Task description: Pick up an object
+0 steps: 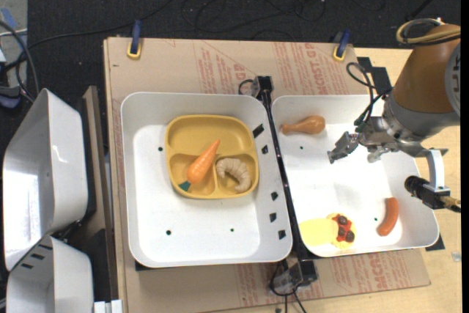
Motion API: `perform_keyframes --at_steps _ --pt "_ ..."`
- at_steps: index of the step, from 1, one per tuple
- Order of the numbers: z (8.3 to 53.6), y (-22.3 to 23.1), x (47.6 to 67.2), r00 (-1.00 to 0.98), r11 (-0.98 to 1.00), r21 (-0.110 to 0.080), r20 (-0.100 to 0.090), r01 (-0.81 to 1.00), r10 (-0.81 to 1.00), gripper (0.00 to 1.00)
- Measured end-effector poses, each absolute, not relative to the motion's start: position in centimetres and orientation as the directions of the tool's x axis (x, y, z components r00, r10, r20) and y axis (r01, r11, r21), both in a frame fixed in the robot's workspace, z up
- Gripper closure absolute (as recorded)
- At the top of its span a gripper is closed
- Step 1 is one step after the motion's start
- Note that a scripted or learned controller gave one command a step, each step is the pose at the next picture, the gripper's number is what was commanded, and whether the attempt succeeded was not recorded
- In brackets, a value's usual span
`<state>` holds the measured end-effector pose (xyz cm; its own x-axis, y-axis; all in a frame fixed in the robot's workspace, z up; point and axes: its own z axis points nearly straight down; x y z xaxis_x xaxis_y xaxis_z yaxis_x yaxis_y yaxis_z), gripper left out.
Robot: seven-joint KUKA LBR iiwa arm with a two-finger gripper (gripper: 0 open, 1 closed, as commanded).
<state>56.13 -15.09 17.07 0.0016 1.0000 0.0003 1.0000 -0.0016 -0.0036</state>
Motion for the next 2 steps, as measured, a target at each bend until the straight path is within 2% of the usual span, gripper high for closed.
perform_keyframes --at_steps 1,2 --pt "11.7 -14.4 56.9 -0.002 0.002 -0.004 0.001 1.000 1.000 0.00" --pt "13.1 -14.5 57.0 0.001 -0.001 0.000 0.000 1.000 1.000 1.00"
